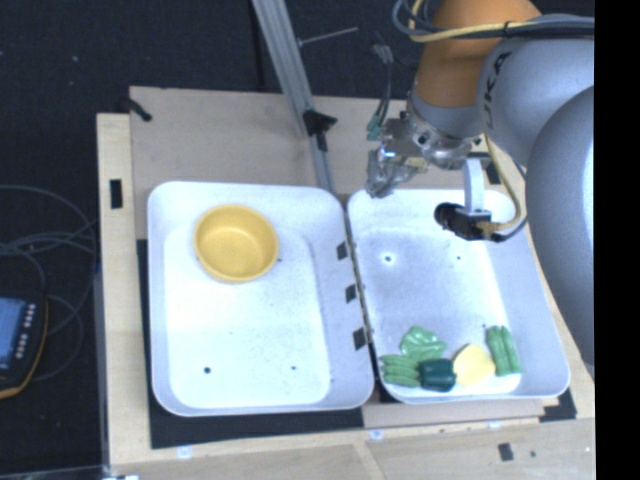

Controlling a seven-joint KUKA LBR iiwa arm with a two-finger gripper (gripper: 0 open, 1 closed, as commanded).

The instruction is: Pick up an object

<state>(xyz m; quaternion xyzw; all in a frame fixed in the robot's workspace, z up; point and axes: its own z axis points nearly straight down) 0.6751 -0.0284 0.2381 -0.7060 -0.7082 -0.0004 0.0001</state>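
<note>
My gripper (383,180) hangs over the far left corner of the right bin (430,268), well above its floor. Nothing shows between its fingers. At the near edge of that bin lies a cluster of small objects: a light green leafy piece (422,343), a green pod-like piece (398,370), a dark green block (436,374), a yellow lemon-like object (474,365) and a green cucumber-like piece (502,350). A yellow bowl (236,243) sits upright in the far part of the left bin (250,368).
A slanted metal pole (290,68) rises behind the bins, close to the gripper's left. The grey arm (545,118) fills the right side above the right bin. A handheld pendant (18,338) lies off the bench at far left.
</note>
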